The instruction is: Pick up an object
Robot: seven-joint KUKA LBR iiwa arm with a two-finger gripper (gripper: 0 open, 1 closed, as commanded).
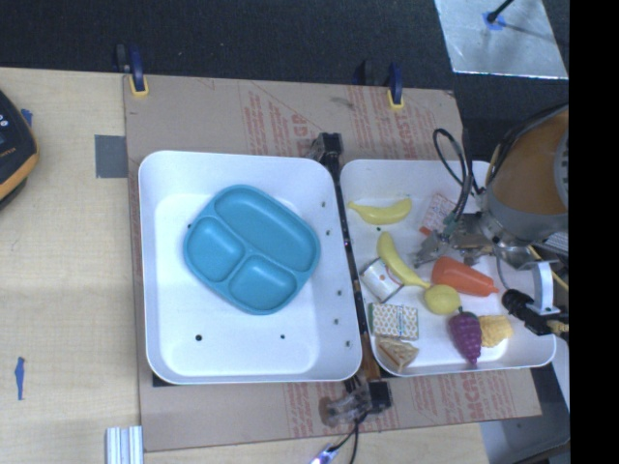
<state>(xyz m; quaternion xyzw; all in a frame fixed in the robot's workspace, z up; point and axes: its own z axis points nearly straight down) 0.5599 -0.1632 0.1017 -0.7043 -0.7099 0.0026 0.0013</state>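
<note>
Nearest the camera: a small clamp (353, 404) on the tabletop (68, 288) at the front edge of the bins, well to the left of my pincer and below it in the view.

Left bin (160, 346): far to my pincer's left; it carries a blue divided plate (251, 247) lying flat, with bare white floor around it.

Right bin (484, 361): the one I am over. Left of my pincer lie a yellow banana (382, 211) near the far wall, a second banana (397, 262) just below it, a small white can (380, 280), a patterned packet (396, 321) and a sandwich wedge (397, 354) in the front corner.

Close to my pincer: an orange carrot (462, 276) just beside and below it, a yellow lemon (442, 300), purple grapes (465, 334) and a yellowish piece (495, 331) toward the front wall.

My pincer (447, 244): low in the right bin, just above the carrot. I cannot tell how it is set, and I see nothing in it.

Step in hand: I judge this to be the descent to a grasp; nothing is lifted yet.

Next move: settle on one piece, likely the carrot, centre over it, close, then rise straight.

Edges and room: things crowd the bin's front half and its right wall is near my wrist; open floor lies behind my pincer, toward the far wall.
</note>
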